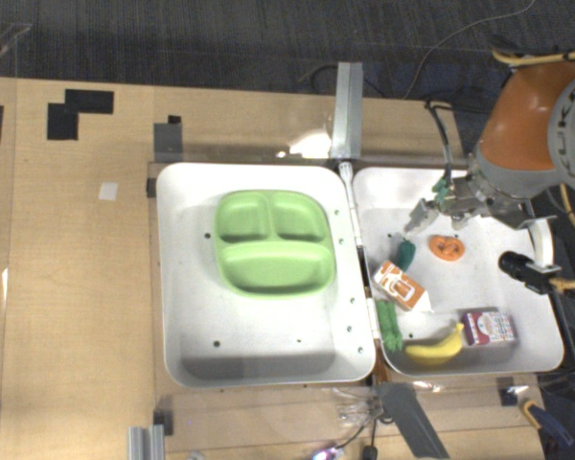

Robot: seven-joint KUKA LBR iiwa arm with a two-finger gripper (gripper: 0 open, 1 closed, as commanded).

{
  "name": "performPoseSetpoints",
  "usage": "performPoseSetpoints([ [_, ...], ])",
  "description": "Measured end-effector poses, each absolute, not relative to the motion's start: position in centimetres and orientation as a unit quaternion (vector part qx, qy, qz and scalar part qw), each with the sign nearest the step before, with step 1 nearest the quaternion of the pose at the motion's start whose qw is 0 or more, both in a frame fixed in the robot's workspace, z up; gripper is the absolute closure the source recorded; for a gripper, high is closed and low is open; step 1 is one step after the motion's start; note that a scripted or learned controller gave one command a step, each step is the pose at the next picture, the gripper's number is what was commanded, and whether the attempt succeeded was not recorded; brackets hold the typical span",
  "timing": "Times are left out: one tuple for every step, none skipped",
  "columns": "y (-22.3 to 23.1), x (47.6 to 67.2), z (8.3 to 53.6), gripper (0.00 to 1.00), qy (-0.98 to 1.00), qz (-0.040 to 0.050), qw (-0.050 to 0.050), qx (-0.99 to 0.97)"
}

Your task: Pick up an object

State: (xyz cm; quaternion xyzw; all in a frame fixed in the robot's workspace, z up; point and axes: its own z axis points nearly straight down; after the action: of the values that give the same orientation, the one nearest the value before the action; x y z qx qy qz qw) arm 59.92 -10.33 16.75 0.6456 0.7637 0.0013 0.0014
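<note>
Object nearest the hand: a small flat round orange piece (448,247), lying on the floor of the right-hand shallow white bin (489,286), toward its far half. No item is held, so this is judged the likeliest pick.

Hand (435,218): poised over the same bin, just up and slightly left of the orange piece as the camera sees it, apart from it. Whether the hand is spread or closed cannot be told at this angle; nothing is seen clamped in it.

Governing relation: the piece lies just toward the near side of the hand. It is round, with no long axis to line up on, so a short shift and a descent look sufficient.

Neighbours:
- small green item (403,253), left of the piece
- orange-and-white carton (400,286), near the bin's left wall
- long green item (388,324), along that wall
- yellow banana (436,346), lying roughly left to right at the near edge
- maroon carton (486,328), beside the banana

Left-hand white bin (192,343) carries a green divided plastic plate (273,241). Both bins rest on the pale wooden table (77,257).
</note>
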Motion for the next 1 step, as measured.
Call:
performPoseSetpoints([
  [-9.02, 62.26, 9.05, 0.0, 0.713, 0.0046, 0.005, 0.701],
])
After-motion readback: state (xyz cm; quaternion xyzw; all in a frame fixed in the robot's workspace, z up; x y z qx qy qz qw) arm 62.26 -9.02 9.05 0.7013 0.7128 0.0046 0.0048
